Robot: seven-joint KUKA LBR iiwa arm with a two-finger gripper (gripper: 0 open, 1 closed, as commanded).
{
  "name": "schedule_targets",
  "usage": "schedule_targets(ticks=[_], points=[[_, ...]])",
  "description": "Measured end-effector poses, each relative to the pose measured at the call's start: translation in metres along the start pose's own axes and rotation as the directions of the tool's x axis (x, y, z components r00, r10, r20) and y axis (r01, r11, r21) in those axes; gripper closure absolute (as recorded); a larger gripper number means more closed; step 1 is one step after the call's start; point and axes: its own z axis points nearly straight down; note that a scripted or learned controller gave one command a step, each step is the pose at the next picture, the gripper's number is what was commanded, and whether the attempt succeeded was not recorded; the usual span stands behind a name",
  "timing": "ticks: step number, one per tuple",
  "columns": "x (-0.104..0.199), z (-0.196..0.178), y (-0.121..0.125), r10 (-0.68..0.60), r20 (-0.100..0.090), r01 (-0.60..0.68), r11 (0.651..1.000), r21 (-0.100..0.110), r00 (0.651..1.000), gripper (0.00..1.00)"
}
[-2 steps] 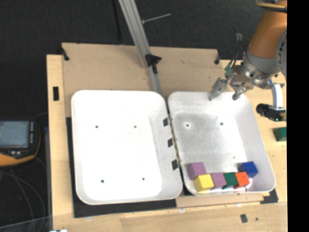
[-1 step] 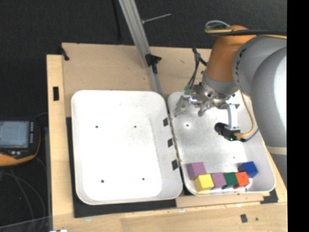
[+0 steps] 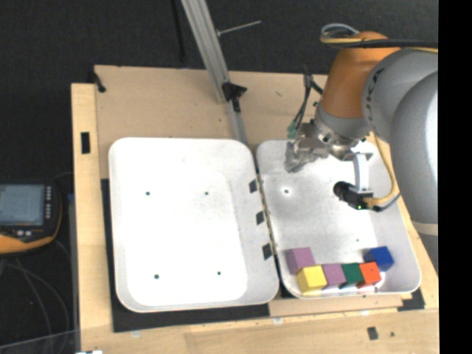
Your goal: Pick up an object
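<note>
At the far left, at about nine o'clock, you have a small handheld device with a screen lying off the bench on the dark floor. Moving right, the wooden bench carries the left bin, a shallow white tray with a few dark specks on its floor. From twelve o'clock a slanted metal rail runs down toward the seam between the two trays. Next comes the right bin, joined to the first along its left wall. Your objects to pick all sit at its five o'clock corner, packed against the near wall: a purple block stands slightly behind the row, then a yellow block, a second purple block, a green block, an orange block, and a blue block just behind the orange one. The gripper hangs over the right bin's eleven o'clock corner, well apart from the blocks, below the orange band of the arm that comes in from three o'clock. You cannot tell from this angle whether the pincer is released or clenched, and nothing is visibly held in it.
</note>
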Motion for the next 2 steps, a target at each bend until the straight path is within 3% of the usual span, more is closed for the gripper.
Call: schedule_targets(ticks=[1,2], points=[[0.075,-0.044,-0.054,-0.009,-0.004,0.009,1.0,0.003,1.0,1.0],[0.156,-0.127,-0.079,-0.011,-0.005,0.011,1.0,-0.003,1.0,1.0]])
